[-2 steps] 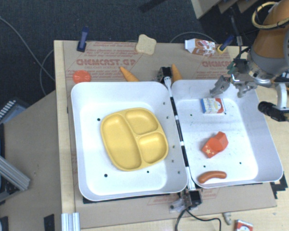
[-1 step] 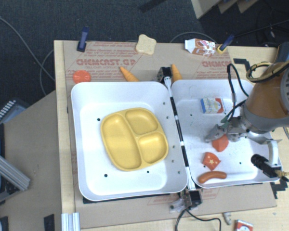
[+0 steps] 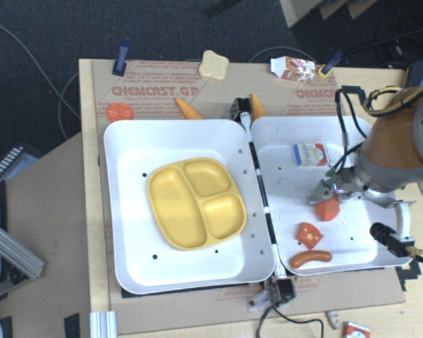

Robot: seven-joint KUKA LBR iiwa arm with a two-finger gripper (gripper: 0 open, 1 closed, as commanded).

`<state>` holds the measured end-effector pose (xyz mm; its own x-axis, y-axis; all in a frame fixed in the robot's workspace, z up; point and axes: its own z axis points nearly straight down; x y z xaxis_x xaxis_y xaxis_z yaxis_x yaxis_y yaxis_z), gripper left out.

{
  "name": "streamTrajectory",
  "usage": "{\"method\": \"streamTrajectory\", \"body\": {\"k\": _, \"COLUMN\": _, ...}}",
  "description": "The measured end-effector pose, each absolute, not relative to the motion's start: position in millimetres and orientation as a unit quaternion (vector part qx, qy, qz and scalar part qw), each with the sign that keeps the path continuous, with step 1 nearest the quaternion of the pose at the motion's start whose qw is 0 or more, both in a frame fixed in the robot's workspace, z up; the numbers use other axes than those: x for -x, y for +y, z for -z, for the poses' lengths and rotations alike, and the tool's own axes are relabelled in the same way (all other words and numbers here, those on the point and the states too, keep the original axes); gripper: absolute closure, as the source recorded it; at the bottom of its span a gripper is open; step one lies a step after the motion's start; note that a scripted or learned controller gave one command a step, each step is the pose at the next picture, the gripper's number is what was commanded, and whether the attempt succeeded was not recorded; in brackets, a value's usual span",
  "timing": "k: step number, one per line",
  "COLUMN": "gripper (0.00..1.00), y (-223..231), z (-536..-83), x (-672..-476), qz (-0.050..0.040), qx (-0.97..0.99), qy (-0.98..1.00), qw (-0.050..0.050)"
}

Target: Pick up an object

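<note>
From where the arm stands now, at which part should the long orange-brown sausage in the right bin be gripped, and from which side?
Grip the long orange-brown sausage at its middle, coming straight down from above, with the fingers closing across its narrow width. It lies flat and nearly level with the right white bin's near wall, apart from the red star-marked piece, so its long sides look free. This is a judgement only.

Arm (image 3: 398,143) enters from the right edge, orange band above the wrist, bent down over the right bin (image 3: 282,136). Gripper (image 3: 329,192) sits low near the bin's centre, pointing left. Finger state not discernible.
</note>
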<state>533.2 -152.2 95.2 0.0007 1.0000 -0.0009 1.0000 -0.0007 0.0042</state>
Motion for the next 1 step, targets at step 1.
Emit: {"method": "streamTrajectory", "body": {"k": 1, "gripper": 1.0, "y": -66.8, "z": -185.1, "x": -537.0, "qz": -0.001, "qx": -0.706, "qy": 0.708, "qw": 0.0}}
